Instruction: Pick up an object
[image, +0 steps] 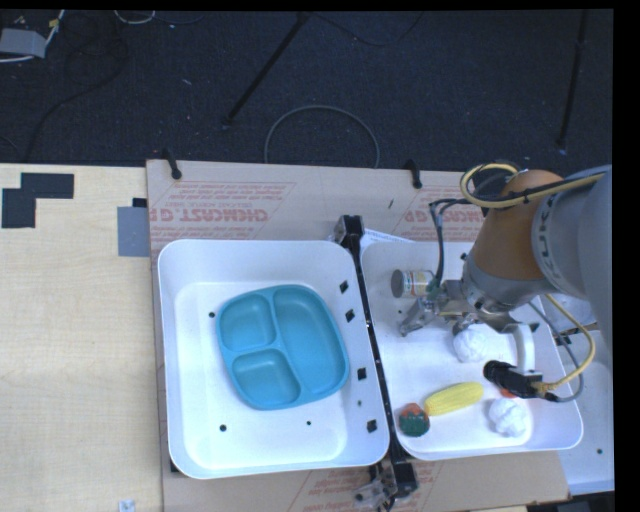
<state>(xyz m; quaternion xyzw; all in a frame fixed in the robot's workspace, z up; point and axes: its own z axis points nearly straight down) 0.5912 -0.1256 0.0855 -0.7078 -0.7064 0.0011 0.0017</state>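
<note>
The tool (432, 312) is hanging low over the upper half of the right bin (395, 390), below the orange-banded wrist. Its metal fingers are angling down and left toward the bin floor, but whether they are spread or closed cannot be told from this slant, and nothing is showing between them. A small cylindrical object (405, 282) is lying just up and left of the tool, close beside it; contact cannot be judged.

A white crumpled lump (468, 345) is sitting just right of and below the tool, near the wrist. Farther below, a yellow corn cob (453, 398) is lying on the bin floor, its long axis running left to right with the right end tipped slightly upward. Touching or nearly touching its left end, a small round orange-and-green object (413, 420) is resting by the bin's lower left corner. A second white lump (508, 416) is lying just right of the cob, beneath a black cable connector (510, 379).

Open white floor is lying directly below the tool, between it and the cob. The divider between bins is running close on the tool's left. Well to the left, a blue sectioned plate (282, 345) is sitting in the left bin (190, 300) on the table (70, 340).
</note>
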